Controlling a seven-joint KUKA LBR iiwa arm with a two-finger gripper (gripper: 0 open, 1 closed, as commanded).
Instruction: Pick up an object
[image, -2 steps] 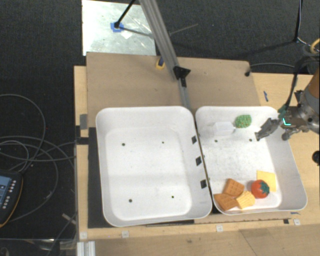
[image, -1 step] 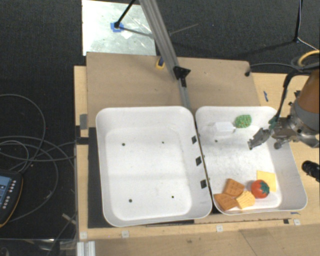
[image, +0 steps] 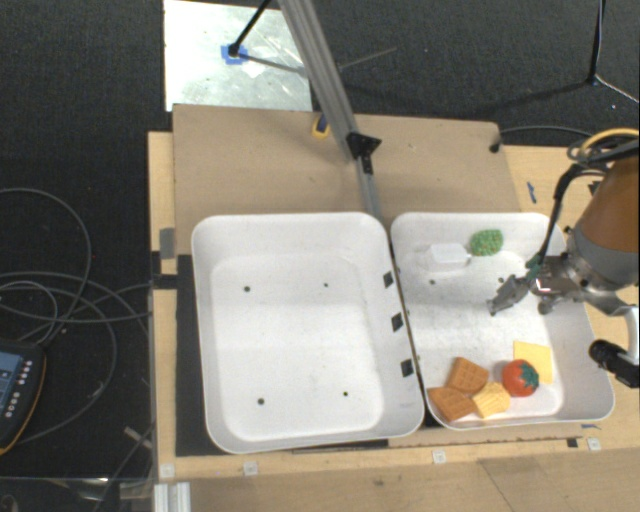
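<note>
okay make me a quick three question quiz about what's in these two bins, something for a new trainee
1. True or false: the tomato lies in the left bin.
2. Which item lies nearest the right bin's far edge? A) green piece B) yellow wedge C) waffle pieces
3. Over which bin is the gripper?

Key: 1 false, it lies in the right bin. 2 A. 3 the right bin.
</note>
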